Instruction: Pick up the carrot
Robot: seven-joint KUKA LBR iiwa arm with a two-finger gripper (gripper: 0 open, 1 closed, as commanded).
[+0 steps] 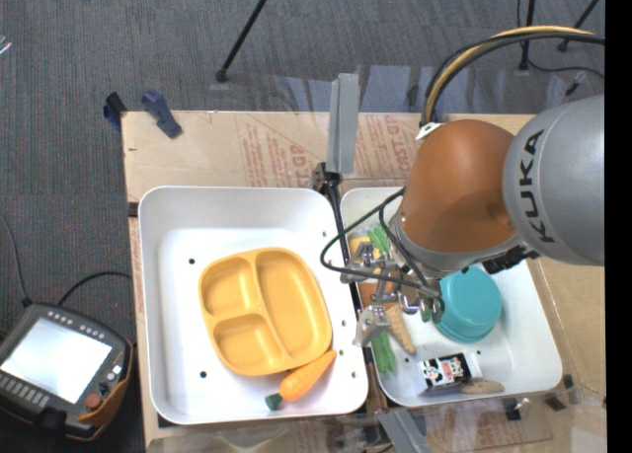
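The carrot [308, 376] is orange with a green stub end. It lies flat in the left bin [168, 244], near the front right corner, just off the edge of the yellow divided plate [265, 311]. My gripper [387, 305] hangs low over the left side of the right bin [538, 342], across the bin wall from the carrot and a little behind it. It sits among small toy foods there: a pale yellow piece [401, 329] and green pieces [381, 244]. The wrist hides much of what lies under it.
A teal cup [470, 305] stands in the right bin just right of the gripper. A small black-and-white carton [444, 371] and a tan piece [482, 386] lie by that bin's front wall. A grey post [344, 135] rises behind the bins.
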